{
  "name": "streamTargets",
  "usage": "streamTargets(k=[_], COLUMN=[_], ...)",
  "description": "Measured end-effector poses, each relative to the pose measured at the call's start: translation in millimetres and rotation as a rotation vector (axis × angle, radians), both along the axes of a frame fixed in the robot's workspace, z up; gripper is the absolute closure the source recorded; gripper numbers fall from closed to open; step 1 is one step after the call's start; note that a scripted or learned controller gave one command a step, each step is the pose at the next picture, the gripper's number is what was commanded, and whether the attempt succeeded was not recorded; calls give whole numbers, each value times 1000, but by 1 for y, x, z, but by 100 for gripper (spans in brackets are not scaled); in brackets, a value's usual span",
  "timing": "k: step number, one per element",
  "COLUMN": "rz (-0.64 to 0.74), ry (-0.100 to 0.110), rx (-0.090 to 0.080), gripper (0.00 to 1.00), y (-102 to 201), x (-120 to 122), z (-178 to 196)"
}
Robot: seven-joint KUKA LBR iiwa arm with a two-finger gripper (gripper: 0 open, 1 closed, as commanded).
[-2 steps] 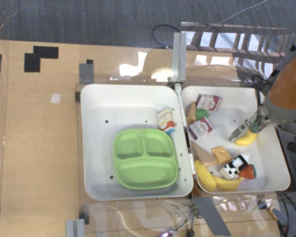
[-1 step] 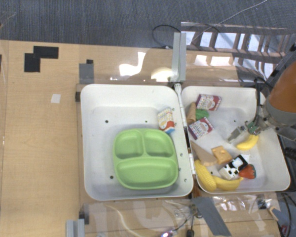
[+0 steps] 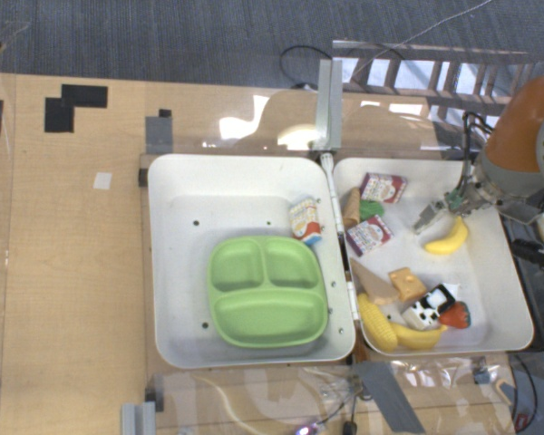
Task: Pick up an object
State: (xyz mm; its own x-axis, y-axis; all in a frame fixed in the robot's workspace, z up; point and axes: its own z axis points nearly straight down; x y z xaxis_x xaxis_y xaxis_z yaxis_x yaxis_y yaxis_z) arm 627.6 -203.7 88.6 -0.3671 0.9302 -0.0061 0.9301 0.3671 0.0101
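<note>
My gripper [image 3: 442, 208] hangs over the upper right part of the right bin [image 3: 517, 288], reaching in from the right. Its two fingers stand apart, open, with nothing between them. A small yellow banana [image 3: 447, 238] lies just below and to the right of the fingertips, apart from them. Further left are two small pink-and-white packets [image 3: 383, 188] [image 3: 370, 234] with a green piece [image 3: 371, 209] between them. At the bin's front lie a larger banana [image 3: 390, 326], a cheese wedge [image 3: 406, 285], a black-and-white cow toy [image 3: 425, 312] and a red strawberry [image 3: 455, 314].
The left bin [image 3: 177, 243] holds a green divided plate [image 3: 267, 290] and a small white-and-red packet [image 3: 305, 220] by its right wall. A brown cone [image 3: 352, 207] leans near the divider between the bins. A metal rack [image 3: 435, 71] stands behind the right bin.
</note>
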Motion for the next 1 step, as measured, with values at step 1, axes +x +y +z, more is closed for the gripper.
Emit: streamTargets(k=[1], rz=[50], ry=[-1], rx=[0], gripper=[0], y=[-1], x=[-26], z=[1])
